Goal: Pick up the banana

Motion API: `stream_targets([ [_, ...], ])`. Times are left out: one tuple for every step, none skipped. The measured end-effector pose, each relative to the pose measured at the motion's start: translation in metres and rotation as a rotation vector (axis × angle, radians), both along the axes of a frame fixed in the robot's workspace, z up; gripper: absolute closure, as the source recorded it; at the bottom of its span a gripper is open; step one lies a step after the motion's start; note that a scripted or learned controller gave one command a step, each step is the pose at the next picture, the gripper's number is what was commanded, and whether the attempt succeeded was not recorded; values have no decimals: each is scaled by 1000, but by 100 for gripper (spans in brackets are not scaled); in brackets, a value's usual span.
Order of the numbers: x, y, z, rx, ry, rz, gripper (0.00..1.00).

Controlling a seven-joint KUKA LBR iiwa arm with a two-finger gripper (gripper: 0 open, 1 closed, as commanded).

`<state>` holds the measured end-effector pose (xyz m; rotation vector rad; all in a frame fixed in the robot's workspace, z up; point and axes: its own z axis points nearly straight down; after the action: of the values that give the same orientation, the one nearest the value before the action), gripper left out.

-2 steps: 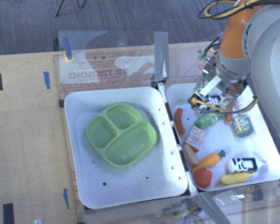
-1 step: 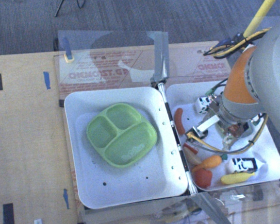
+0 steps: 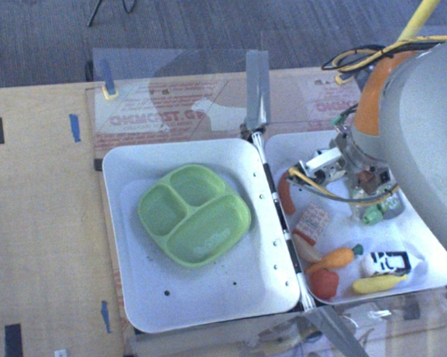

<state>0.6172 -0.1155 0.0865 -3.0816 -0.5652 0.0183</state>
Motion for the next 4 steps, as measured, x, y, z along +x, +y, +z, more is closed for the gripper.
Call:
stream_targets([
  [-40,18,-1,-5,-10,-159,0],
  [-40,19,10,-4,-10,-155,100],
  [-92,50,186,-6,-11,-14,100],
  [-52,134,97,-3,-9,204,100],
])
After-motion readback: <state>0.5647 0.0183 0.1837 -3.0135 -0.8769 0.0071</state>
